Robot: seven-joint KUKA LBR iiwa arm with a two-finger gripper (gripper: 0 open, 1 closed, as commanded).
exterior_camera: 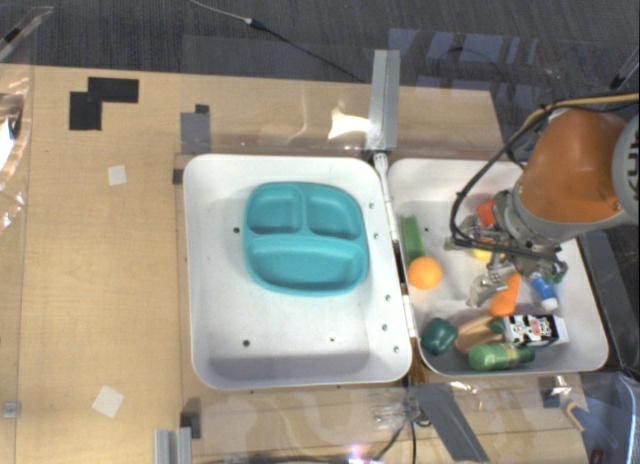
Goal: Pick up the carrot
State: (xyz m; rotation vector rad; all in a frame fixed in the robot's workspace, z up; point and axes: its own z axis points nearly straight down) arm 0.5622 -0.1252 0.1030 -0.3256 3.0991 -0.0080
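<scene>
One carrot [506, 295] just below my gripper [497, 274], touching its tips, can't tell if my fingers pinch it, orange ball [425, 272] to my left, teal plate [304, 236] far left.

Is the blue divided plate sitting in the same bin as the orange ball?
No. The blue plate lies in the left bin; the orange ball is in the right bin.

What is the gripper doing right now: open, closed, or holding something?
Gripper: low in the right bin, right at the carrot; whether it is open, closed or gripping the carrot cannot be told.
</scene>
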